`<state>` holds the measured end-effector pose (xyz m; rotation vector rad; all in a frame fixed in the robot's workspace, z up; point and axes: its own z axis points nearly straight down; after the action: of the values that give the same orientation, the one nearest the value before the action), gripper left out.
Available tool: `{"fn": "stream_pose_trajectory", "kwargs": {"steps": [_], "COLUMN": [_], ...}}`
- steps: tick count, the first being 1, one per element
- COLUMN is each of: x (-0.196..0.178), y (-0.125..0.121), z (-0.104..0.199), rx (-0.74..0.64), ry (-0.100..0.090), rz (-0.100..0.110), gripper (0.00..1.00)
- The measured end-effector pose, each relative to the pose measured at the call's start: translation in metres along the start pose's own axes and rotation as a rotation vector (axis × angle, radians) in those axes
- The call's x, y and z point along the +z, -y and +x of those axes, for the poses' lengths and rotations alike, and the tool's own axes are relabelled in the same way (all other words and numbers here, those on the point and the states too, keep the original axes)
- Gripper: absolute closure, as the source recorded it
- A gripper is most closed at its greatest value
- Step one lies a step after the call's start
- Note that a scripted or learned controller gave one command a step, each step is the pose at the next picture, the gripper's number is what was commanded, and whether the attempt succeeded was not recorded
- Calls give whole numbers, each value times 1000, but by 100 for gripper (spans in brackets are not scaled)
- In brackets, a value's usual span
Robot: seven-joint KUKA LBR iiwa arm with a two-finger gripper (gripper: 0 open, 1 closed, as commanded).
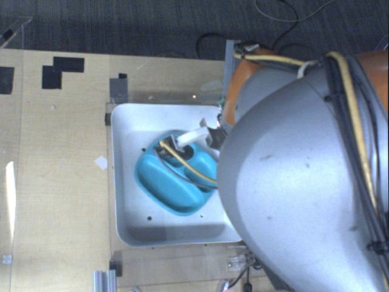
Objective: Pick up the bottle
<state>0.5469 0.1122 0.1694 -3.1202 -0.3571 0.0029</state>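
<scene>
My gripper [172, 184] hangs low inside the white bin [124, 181], seen from above as a blue rounded housing with a yellow cable [185, 163] running into its dark top. A short white piece [192, 137] juts out beside the housing's far end; I cannot tell what it is. The big grey arm [298, 181] with its orange band [252, 78] covers the right half of the view and whatever lies under it.
The bin's bare floor shows to the left and in front of the gripper. Tan bench surface [55, 163] with black marks lies to the left. A grey bracket [119, 89] stands at the bin's far left corner.
</scene>
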Motion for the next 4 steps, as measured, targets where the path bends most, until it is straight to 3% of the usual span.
{"fn": "stream_pose_trajectory", "kwargs": {"steps": [1,2,3,4], "x": [-13,-246,-161,-89], "y": [-66,-41,-29,27], "z": [-71,-3,-31,-50], "rx": [-12,-36,26,-11], "ry": [1,-7,-1,-1], "rz": [0,-4,-3,-2], "gripper": [100,100,100,100]}}
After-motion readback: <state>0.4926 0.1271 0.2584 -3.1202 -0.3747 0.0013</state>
